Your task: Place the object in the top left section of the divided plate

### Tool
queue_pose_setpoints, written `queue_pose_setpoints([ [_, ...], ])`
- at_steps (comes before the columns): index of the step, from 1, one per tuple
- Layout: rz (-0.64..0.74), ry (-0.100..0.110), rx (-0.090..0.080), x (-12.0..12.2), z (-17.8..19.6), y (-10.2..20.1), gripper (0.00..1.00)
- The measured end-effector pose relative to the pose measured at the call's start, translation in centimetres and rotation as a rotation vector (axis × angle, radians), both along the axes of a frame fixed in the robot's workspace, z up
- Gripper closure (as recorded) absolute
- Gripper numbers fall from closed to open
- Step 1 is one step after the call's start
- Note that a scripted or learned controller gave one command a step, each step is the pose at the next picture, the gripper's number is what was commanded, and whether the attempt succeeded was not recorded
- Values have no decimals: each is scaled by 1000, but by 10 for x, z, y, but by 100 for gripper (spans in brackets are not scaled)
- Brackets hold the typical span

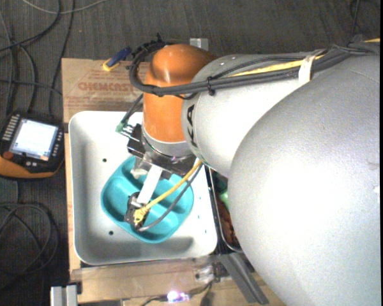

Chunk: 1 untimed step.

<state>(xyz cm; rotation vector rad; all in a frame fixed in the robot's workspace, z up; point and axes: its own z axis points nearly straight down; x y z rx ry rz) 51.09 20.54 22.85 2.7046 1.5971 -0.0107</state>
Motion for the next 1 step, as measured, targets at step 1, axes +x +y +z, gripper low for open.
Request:
queue_pose_setpoints([
  [1,-145,0,0,-1,12,-78,100],
])
